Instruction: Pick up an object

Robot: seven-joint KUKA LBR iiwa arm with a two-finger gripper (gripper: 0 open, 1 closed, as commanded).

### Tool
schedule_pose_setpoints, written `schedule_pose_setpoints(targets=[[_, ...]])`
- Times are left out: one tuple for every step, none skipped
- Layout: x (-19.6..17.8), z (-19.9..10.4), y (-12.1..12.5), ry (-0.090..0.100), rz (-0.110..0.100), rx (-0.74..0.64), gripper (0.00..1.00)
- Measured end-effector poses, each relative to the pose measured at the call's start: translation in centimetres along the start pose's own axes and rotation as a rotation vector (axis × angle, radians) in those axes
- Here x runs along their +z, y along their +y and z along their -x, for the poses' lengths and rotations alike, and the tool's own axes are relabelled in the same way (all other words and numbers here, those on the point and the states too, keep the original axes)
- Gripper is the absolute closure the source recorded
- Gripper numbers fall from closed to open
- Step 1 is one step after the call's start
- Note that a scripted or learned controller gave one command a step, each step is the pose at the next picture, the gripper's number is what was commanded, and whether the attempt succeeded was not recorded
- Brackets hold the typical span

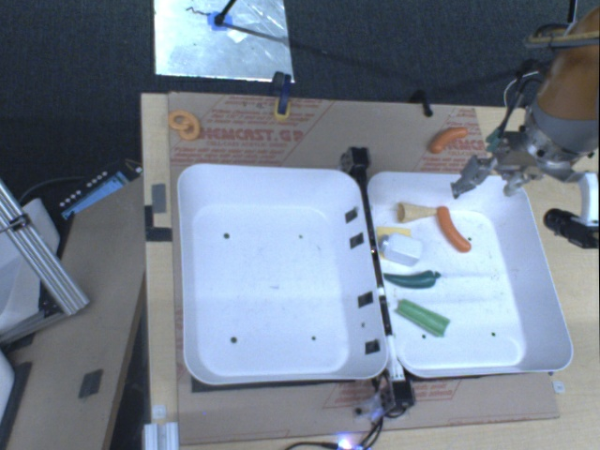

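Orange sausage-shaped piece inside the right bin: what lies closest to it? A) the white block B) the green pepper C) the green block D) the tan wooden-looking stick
D: the orange piece lies with its upper end right beside the tan stick, near the right bin's top; the other items lie lower.

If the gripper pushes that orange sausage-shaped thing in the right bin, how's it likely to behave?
The orange sausage-shaped piece looks rounded and narrow, so it would probably roll or pivot away. Its smooth-looking surface may slip between fingers. It lies on bare floor of the right bin, just touching the tan piece, so it should move freely.
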State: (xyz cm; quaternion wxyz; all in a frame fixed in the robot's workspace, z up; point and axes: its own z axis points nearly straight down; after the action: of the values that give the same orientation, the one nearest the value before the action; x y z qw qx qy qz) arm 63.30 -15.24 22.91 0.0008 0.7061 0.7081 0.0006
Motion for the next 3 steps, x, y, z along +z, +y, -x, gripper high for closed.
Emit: schedule_pose_setpoints(targets=[[13.3,-4.5,-0.6,0.004,-0.011,-0.005,0.00],[13.8,-2.3,0.0,0.000,0.006,0.001,0.00],[12.8,-2.3,0.1,-0.002,0.013,-0.001,1.00]])
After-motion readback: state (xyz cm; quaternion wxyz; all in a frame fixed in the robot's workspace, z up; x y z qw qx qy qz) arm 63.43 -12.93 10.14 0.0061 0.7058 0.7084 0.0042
